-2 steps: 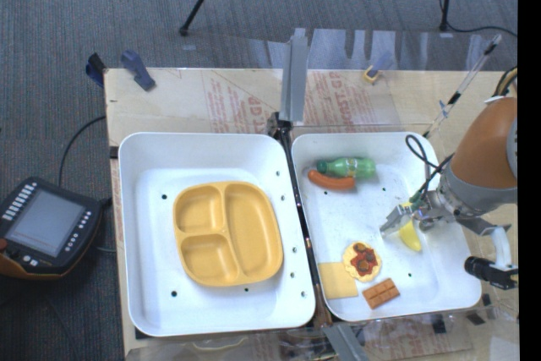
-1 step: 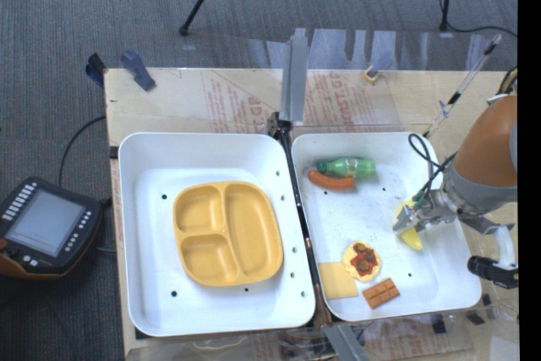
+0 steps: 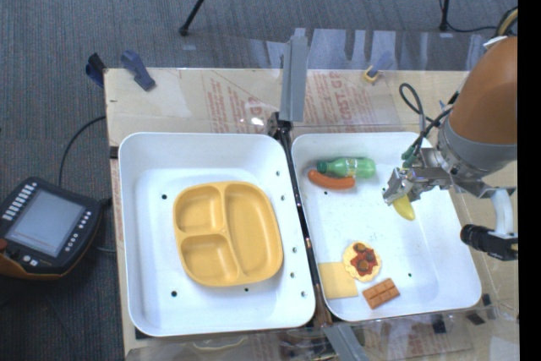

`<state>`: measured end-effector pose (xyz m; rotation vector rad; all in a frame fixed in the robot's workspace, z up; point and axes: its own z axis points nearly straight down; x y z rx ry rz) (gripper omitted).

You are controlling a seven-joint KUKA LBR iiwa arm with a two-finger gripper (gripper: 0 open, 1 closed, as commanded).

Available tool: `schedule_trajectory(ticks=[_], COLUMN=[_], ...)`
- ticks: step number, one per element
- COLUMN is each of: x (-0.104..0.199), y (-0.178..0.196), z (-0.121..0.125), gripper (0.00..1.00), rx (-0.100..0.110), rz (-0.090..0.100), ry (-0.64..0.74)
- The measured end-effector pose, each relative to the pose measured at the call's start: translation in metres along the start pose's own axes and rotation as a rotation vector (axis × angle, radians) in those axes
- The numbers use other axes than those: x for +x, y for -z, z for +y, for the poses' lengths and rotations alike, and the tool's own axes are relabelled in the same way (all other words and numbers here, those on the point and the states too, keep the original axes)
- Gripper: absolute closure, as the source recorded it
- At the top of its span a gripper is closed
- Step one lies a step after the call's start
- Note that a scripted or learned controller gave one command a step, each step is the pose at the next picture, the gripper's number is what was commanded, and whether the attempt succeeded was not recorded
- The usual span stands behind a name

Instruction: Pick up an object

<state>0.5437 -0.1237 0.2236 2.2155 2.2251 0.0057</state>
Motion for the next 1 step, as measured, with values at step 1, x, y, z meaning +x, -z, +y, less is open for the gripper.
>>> schedule_trajectory(ticks=[1], x=[0.0207], y=[-0.0016], z=[0.0100], gripper=[1.00], rx=[0.011], rz=[0.000], ry=[0.055])
